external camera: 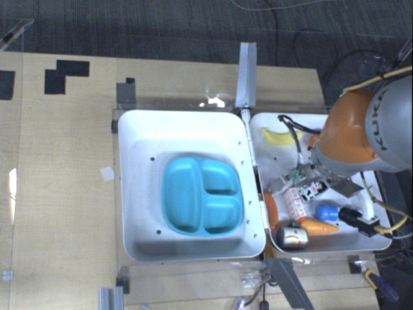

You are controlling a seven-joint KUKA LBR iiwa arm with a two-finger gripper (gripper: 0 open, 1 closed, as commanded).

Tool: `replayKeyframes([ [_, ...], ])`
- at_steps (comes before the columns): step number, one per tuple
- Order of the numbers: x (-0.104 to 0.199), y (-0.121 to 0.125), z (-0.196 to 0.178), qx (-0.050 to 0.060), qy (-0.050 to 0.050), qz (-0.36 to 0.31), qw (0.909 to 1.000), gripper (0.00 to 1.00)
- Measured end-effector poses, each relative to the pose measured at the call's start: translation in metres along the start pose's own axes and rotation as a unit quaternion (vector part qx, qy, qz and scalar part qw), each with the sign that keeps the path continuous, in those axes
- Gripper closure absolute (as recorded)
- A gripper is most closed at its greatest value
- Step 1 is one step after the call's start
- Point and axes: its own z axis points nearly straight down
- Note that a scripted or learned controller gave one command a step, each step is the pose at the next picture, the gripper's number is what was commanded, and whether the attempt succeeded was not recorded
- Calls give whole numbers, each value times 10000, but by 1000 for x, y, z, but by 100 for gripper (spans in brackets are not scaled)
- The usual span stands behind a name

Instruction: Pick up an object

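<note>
Reaching in from the right, the arm (361,131) hangs over the right bin (322,244), its end effector (302,173) low among the clutter (whether open or closed I cannot tell). Nearby lie a banana (276,135), small bottle (293,204), carrot (317,225), metal can (293,237) and blue ball (326,211). A blue divided tray (202,196) sits in the left bin (135,173).

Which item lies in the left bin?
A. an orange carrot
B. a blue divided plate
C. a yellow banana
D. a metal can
B: the blue divided plate lies alone in the left bin, while the banana, carrot and can all sit in the right bin.
</note>
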Motion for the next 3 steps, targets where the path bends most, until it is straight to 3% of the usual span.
replayKeyframes([
  [1,-41,16,-31,72,31,500,9987,0],
  [2,-69,-52,1,24,7,-215,9998,0],
  [3,-75,-84,-47,63,31,-516,9986,0],
])
